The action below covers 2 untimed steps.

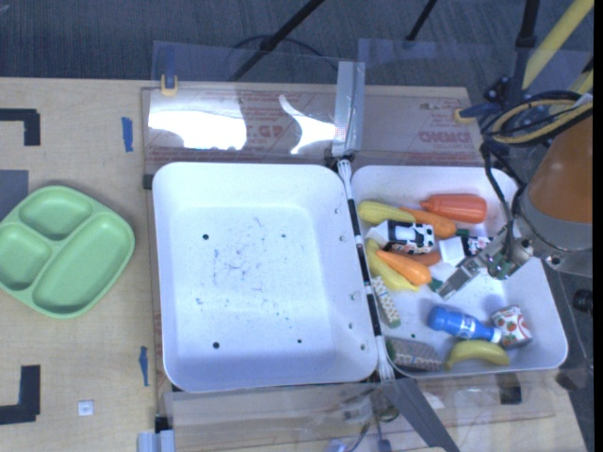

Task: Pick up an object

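Yellow banana (479, 352) and blue bottle (459, 324) lie nearest, at near edge of right bin (551, 342). Toys crowd this bin — carrots, cow figure (412, 237) farther back — so picks happen here. Gripper (459, 278) hangs low just above bottle, fingers apart, nothing between. Left bin (188, 196) likely drop side.

Green three-compartment plate (64, 250) at far left on wooden table (94, 375); black corner marks (26, 125) and blue tape strips (127, 133) beside it. Clear panels (245, 121) behind bins. Tripod legs (301, 12) on dark floor beyond.
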Each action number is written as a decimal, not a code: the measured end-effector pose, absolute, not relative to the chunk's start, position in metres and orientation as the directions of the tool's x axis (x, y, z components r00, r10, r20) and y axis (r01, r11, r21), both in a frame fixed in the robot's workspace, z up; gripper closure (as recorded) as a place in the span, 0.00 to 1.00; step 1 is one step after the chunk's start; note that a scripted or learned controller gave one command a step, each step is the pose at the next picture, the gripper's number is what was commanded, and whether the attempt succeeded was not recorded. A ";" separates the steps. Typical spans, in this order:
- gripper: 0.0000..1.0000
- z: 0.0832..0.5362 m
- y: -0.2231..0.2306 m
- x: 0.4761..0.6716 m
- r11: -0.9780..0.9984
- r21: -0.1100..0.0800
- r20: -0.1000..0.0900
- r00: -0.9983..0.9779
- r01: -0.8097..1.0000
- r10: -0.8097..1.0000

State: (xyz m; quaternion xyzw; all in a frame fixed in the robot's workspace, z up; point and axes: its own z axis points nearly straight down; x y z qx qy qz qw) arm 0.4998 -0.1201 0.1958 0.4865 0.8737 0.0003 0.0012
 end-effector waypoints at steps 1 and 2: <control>0.00 0.087 -0.125 0.483 0.410 0.006 -0.004 -0.410 0.912 0.912; 1.00 0.098 -0.125 0.485 0.409 0.010 -0.006 -0.409 0.912 0.912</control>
